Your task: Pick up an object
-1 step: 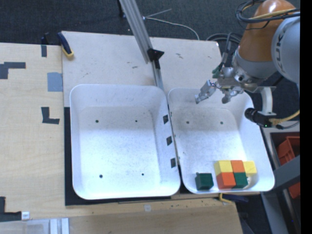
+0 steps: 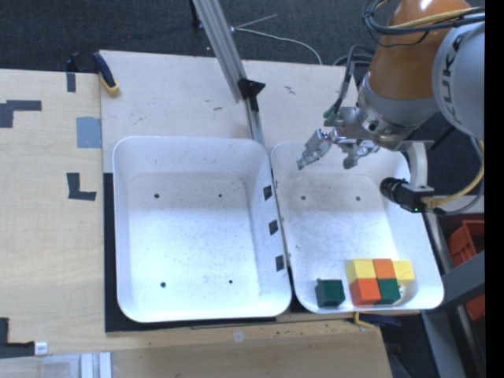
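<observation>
Block cluster [image 2: 381,279]: yellow, orange, green cubes joined.

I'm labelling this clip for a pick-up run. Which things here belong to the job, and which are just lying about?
Part of the job:
- gripper, above the far end of the right bin
- green block
- block cluster of yellow, orange and green, at the right bin's near end

Lying about:
- left bin
- clamp with a yellow tip
- metal rail
- grey tape
</observation>
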Available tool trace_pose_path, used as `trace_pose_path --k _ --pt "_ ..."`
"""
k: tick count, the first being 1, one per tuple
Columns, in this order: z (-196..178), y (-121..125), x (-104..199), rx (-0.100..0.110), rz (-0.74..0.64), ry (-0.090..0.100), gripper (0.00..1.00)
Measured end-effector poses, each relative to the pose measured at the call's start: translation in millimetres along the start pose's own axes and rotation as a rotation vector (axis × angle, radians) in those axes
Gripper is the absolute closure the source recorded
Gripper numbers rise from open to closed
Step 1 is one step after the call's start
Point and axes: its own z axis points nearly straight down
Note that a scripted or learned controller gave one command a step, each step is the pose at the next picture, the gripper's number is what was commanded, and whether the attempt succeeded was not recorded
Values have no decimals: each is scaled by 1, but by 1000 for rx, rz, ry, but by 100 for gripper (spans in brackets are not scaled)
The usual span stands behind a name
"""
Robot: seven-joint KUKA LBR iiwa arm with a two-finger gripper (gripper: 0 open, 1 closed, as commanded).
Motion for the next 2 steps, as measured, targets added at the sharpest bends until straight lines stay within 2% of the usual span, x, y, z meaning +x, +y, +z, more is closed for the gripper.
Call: trace_pose_path --k 1,2 --pt "88 19 21 12 5 -2 0" --pt "54 -35 -22 5 11 -3 0"
